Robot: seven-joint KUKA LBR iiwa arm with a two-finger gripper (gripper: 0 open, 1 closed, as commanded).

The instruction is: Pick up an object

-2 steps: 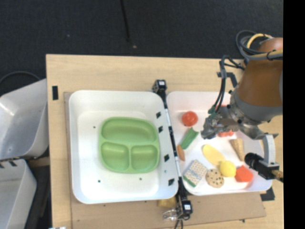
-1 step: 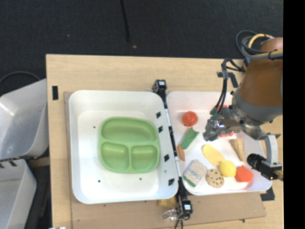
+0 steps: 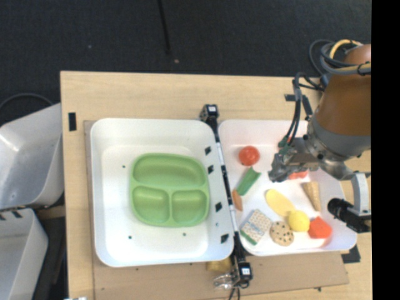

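Observation:
My gripper (image 3: 282,169) hangs low over the middle of the right bin (image 3: 262,132), under the grey and orange arm (image 3: 340,108). Just to its right a small red piece (image 3: 299,175) peeks out below the wrist. A red tomato (image 3: 249,155) lies to the gripper's left, and a green vegetable (image 3: 248,181) sits below that. In front of the gripper lie a yellow banana (image 3: 278,201), a lemon (image 3: 299,220), a cookie (image 3: 282,233) and a speckled cracker block (image 3: 255,226). I see nothing held in the gripper.
The left bin (image 3: 106,230) holds a green divided plate (image 3: 169,189). A cone (image 3: 312,194) and an orange-red piece (image 3: 320,228) lie at the right bin's right side. A small orange carrot (image 3: 237,200) rests by the divider between the bins.

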